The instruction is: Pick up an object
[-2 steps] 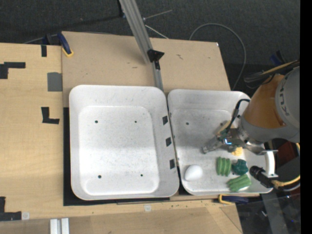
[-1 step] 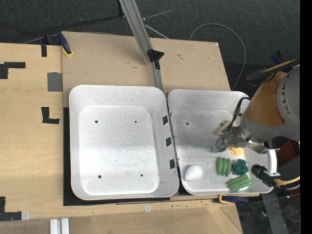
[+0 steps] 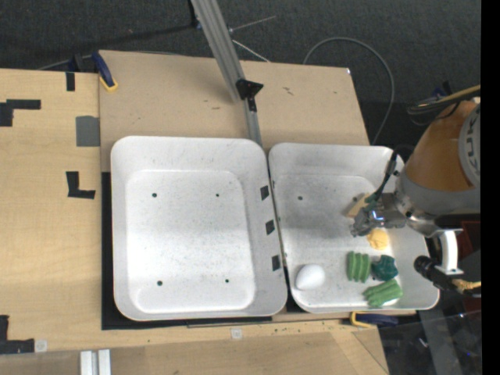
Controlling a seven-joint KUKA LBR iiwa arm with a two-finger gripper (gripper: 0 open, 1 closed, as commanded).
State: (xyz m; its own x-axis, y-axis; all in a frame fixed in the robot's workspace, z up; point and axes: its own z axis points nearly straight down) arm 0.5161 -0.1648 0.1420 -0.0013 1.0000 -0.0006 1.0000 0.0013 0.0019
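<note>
Pincer [image 3: 366, 216] of mine hangs low in the right bin [image 3: 328, 161], just beside a yellow object [image 3: 379, 239] near the bin's right rim; I cannot tell how it is set. Green pieces [image 3: 358, 266] and a white ball [image 3: 310, 276] crowd the near edge, while open floor lies toward the left bin [image 3: 187, 148].
</note>
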